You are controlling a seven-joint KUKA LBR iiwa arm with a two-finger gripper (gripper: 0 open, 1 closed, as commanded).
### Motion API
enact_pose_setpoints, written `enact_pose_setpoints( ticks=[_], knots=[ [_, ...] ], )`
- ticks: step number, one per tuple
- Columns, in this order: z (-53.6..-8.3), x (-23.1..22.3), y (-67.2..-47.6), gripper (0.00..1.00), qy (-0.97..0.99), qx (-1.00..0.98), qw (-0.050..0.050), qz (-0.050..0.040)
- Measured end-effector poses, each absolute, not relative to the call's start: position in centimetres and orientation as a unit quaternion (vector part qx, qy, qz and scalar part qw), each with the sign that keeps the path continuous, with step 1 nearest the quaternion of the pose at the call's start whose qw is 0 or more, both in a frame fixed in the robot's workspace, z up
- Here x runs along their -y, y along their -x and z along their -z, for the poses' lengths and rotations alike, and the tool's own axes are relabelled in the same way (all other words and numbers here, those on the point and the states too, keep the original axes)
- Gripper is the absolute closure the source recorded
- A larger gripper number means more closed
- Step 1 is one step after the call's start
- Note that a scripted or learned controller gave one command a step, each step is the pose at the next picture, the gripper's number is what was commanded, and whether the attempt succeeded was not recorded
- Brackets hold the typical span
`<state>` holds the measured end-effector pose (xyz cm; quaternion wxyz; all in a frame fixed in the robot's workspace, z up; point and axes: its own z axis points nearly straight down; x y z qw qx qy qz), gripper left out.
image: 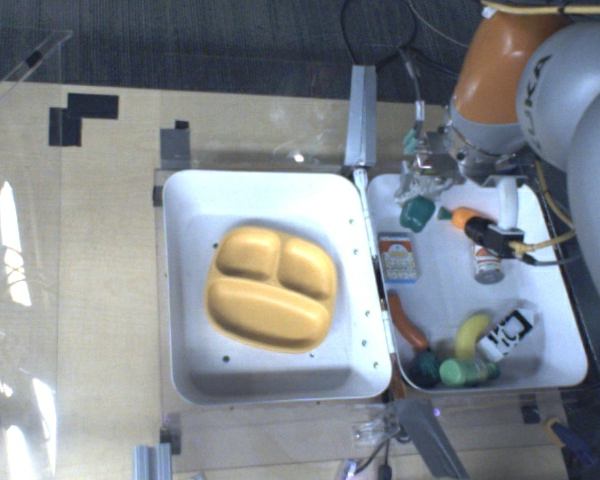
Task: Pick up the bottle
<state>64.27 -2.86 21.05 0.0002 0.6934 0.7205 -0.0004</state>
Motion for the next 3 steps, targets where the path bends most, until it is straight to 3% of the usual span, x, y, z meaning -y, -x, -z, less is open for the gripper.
enact_pose_setpoints(
  ticks=[1, 2, 3],
  knots=[
    [-18.1, -6.0, -64.8, 1.0, -0.807, -0.591, -0.001, 0.0013],
    [-22.1, -5.4, -53.9, 1.0, -0.859, -0.512, -0.001, 0.0019],
    [-27.0, -3.8, -54.0, 1.0, -0.872, -0.489, 0.0, 0.0009]
  ],
)
